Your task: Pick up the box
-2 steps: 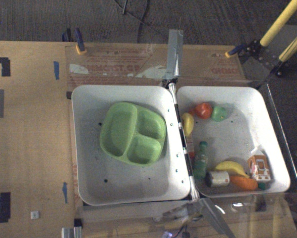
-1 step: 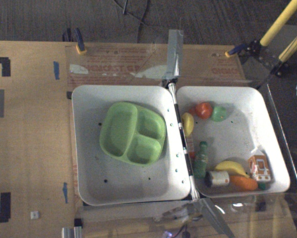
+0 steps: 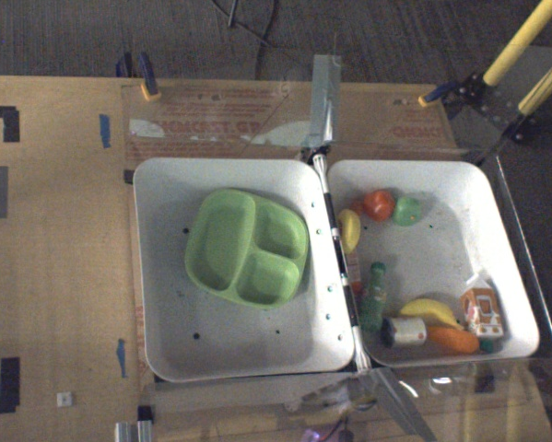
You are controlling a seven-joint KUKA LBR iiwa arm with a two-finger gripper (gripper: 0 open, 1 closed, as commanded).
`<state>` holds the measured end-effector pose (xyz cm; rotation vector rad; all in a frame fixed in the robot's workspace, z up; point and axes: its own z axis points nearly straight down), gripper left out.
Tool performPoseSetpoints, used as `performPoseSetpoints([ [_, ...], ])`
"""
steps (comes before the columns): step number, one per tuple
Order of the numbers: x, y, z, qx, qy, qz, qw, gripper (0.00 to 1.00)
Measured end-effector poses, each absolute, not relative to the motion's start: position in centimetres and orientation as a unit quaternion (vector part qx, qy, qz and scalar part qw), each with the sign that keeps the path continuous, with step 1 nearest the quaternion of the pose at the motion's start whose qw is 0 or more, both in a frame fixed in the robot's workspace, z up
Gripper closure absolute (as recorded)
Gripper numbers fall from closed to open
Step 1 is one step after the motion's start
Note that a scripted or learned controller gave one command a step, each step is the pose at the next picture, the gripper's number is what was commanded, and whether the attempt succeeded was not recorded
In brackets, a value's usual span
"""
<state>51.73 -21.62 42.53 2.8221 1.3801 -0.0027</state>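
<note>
Green divided plate [image 3: 248, 247] in left bin [image 3: 160, 339]; bananas, tomato, bottle, carrot in right bin [image 3: 441, 178]

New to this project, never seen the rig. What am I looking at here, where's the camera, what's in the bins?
One fixed camera looks down at a slant on a bench with two shallow white bins. The left bin holds a green divided plate. The right bin holds toy food: a tomato, a green apple, two bananas, a green bottle, a can, a carrot and the box, the thing to pick, in the near right corner. Nothing is held yet.
</note>
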Motion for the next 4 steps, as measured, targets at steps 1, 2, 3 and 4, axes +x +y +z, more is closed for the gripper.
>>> performPoseSetpoints([
  [1,51.7,-21.6,42.5,0.898,0.439,-0.0009,0.000,0.00],
  [2,51.8,-21.6,43.6,0.898,0.440,-0.0004,0.001,1.00],
  [3,48.0,-21.7,19.5,0.958,0.288,-0.0011,-0.001,1.00],
  [4,48.0,-22.3,36.8,0.991,0.134,-0.0008,0.000,1.00],
])
